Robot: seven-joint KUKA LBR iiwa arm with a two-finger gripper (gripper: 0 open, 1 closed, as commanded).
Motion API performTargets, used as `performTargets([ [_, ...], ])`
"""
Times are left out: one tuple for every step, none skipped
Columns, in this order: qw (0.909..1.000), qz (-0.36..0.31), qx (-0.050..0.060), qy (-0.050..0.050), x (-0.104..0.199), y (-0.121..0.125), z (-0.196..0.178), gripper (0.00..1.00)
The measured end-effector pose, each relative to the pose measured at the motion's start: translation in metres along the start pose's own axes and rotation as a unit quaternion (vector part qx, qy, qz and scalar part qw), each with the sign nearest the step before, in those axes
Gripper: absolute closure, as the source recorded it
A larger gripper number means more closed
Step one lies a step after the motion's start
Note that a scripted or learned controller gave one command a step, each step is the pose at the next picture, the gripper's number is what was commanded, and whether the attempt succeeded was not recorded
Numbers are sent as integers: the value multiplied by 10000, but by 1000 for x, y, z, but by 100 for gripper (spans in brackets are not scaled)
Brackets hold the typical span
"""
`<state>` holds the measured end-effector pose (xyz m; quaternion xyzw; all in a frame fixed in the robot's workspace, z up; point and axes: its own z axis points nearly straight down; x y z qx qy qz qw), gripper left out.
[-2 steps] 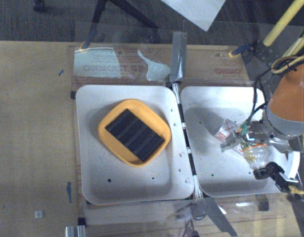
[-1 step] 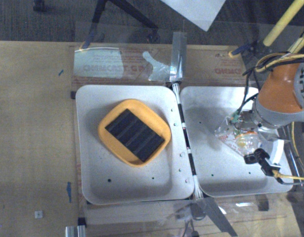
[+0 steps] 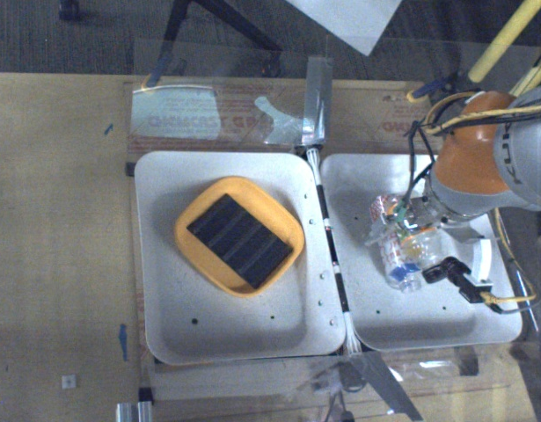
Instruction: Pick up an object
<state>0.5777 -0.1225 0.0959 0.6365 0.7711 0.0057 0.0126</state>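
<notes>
The claw [image 3: 417, 225] is held low over the right bin [image 3: 367, 315], right at a crumpled clear wrapper [image 3: 398, 258] lying there. The grasp step is judged in hand. Whether the claw is open or closed cannot be told. Next, a firm closure and lift would be needed.

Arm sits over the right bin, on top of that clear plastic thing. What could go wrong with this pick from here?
1. The clear plastic item looks crumpled and soft, so it may buckle or slide out from the gripper rather than lift.
2. The view shows no firm hold on it, so the arm could well rise with nothing.
3. The item lies loose on the smooth floor of the right bin; a push might just shove it aside.
</notes>
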Motion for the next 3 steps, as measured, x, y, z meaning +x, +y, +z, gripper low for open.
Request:
performTargets([
  [9974, -723, -4, 9, 16, -17, -1, 0],
  [9976, -699, -19, 5, 14, -16, -10, 100],
  [9874, -1574, 103, 73, 37, 4, -110, 100],
])
